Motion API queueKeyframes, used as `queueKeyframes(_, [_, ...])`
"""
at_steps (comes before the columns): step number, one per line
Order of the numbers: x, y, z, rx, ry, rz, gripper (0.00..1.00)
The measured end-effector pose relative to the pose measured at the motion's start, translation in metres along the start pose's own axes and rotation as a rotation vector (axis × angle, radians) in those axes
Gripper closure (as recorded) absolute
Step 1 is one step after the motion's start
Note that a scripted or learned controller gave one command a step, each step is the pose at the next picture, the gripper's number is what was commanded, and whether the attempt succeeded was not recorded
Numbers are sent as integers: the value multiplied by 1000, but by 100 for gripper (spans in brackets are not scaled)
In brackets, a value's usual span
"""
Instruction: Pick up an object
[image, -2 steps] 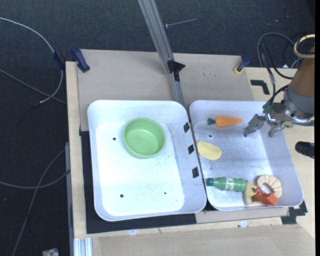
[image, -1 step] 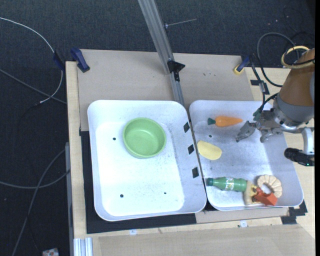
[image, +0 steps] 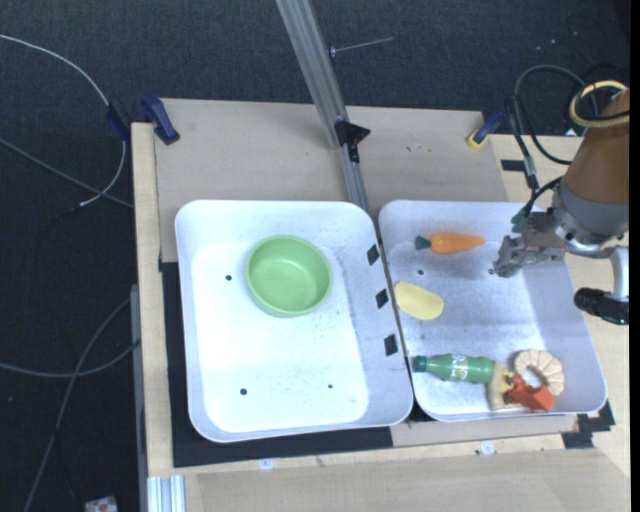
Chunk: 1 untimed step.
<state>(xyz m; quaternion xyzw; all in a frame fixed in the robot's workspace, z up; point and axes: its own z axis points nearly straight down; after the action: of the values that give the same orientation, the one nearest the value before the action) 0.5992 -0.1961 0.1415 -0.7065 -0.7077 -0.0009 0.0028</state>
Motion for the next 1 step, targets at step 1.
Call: queueKeyframes(1, [1, 6, -66, -11, -6, 0, 100])
